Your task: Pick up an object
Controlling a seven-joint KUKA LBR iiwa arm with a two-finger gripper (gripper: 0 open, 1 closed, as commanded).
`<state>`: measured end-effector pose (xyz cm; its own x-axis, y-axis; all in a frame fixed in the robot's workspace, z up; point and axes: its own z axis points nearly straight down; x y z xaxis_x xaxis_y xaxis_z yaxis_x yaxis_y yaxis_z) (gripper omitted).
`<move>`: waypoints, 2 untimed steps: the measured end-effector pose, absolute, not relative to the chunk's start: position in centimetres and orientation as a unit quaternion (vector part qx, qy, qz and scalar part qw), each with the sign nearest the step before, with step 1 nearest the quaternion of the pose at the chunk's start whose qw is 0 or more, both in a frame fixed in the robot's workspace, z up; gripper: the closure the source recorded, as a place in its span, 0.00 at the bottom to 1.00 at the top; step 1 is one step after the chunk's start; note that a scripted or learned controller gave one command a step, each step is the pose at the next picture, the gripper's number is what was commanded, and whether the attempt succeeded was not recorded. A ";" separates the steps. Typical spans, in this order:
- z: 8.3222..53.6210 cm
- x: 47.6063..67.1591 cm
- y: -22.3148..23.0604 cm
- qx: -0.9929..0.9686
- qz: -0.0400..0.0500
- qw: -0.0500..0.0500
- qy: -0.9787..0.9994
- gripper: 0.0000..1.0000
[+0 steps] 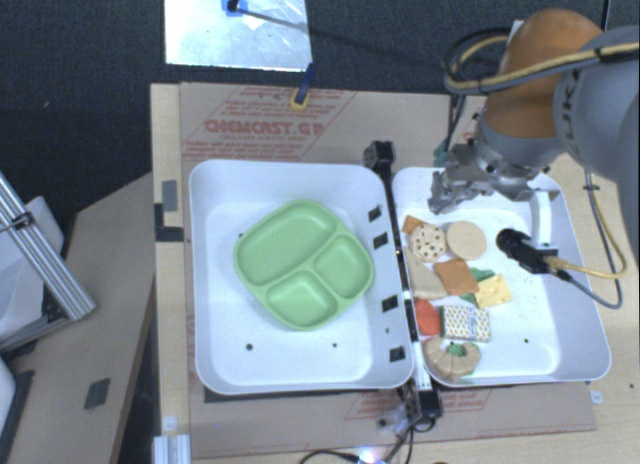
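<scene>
My gripper hangs over the back left part of the right bin, just above a small orange piece and a chocolate-chip cookie. Nothing shows between its tips. Beside the cookie lies a round tan cracker. Below them sit an orange square cracker, a yellow cheese piece, a red piece, a patterned packet and a round toy sandwich.
The left bin holds a green three-compartment plate. A black divider with clips runs between the two bins. A shiny foil sheet lies beyond the bench at the back.
</scene>
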<state>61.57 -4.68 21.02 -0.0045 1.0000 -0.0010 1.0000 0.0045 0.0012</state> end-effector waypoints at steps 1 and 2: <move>23.0 60.0 -1.0 0.706 0.000 0.000 0.709 1.00; 23.3 59.9 0.2 0.705 0.001 0.001 0.709 1.00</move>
<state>59.95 0.22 23.30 -0.0062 1.0000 0.0006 1.0000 0.0062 0.0021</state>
